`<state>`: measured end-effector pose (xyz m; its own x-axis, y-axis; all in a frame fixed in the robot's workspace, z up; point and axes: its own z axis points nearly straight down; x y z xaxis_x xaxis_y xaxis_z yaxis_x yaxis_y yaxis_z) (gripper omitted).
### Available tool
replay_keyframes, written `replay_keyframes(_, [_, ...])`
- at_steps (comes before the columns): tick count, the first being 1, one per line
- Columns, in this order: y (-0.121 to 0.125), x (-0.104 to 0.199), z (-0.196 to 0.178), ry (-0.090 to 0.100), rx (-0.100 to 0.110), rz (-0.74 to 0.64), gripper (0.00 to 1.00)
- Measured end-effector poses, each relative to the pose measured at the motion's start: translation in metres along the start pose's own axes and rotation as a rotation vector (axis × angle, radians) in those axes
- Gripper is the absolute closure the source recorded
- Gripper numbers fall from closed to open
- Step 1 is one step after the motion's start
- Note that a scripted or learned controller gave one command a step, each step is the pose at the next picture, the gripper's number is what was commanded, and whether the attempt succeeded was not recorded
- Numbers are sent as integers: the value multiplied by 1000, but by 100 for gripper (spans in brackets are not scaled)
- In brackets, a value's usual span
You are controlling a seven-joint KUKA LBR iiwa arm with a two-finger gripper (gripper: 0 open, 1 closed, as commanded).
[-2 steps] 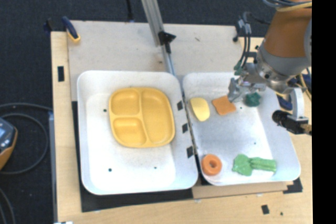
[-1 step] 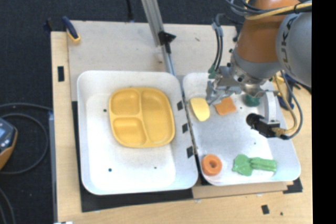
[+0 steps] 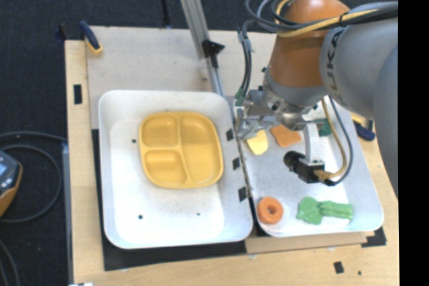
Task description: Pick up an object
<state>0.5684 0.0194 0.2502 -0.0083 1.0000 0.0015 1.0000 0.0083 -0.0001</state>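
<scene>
Table [image 3: 147, 57]: you have a pale, flat wooden top bearing two shallow white bins side by side.
Arm [image 3: 362, 57]: it comes in from the right as a thick, smooth grey body. Its glossy orange band [image 3: 308, 37] sits above the wrist, which points steeply down over the near-left part of the right bin.
Left bin [image 3: 120, 211]: you see a matte white tray with rounded corners and a low rim.
Right bin [image 3: 365, 191]: this is the same white tray, partly covered by the arm, and the small pickable things lie in it.
Plate [image 3: 181, 149]: a yellow plastic dish with rounded corners and three compartments lies flat in the middle of the left bin.
Claw [image 3: 249, 122]: the metal-grey head hangs low at the right bin's left rim, just above the yellow piece. You cannot tell from here whether it is apart or together, and nothing shows in its grip.
Green toy [image 3: 324, 210]: this lumpy, elongated shape lies flat near the right bin's front edge.
Orange piece [image 3: 287, 137]: you see a flat wedge, partly hidden beneath the wrist.
Yellow piece [image 3: 257, 143]: this small, smooth, rounded slab lies just beside the orange piece, nearest the claw.
Orange ring [image 3: 270, 209]: a small doughnut shape lies at the right bin's front-left corner, near the green toy.
</scene>
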Motion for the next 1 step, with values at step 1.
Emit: replay_keyframes(1, [1,47,0,-1,-1,1,100])
